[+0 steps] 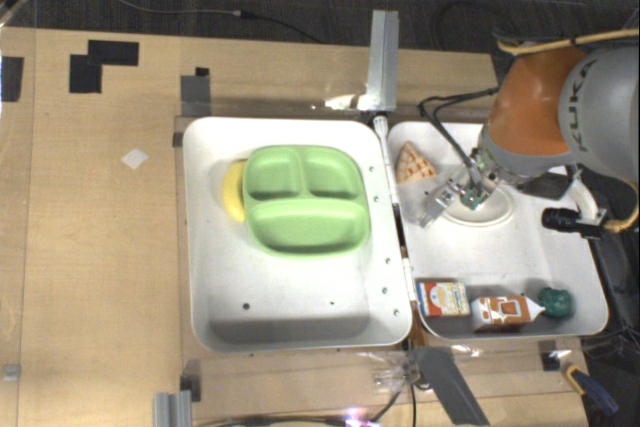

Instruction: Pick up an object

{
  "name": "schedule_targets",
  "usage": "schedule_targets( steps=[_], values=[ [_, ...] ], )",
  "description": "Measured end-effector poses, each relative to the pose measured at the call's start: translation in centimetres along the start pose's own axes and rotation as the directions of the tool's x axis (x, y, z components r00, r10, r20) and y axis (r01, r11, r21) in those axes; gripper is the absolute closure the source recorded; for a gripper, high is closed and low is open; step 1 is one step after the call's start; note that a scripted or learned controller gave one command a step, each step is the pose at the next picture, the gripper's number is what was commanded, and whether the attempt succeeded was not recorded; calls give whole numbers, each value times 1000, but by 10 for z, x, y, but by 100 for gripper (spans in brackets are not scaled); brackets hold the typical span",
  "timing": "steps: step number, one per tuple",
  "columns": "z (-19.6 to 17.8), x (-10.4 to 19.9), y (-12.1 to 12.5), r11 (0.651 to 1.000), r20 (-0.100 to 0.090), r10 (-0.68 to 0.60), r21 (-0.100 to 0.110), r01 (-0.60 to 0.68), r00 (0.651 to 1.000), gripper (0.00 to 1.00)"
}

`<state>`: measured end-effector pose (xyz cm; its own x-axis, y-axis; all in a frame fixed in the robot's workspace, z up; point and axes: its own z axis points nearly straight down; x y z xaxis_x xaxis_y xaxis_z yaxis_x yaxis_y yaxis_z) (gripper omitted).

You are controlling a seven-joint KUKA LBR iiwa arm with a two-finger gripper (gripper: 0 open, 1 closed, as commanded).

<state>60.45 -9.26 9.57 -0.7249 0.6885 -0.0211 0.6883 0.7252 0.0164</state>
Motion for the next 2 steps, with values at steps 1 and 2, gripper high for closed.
schedule_targets(
  steps=[1,2],
  values=[
    [2,-40,41,991,-18,132,20,-132,991,0],
    [-57,-36,17,961,-14,-275,5,275,961,0]
  ],
)
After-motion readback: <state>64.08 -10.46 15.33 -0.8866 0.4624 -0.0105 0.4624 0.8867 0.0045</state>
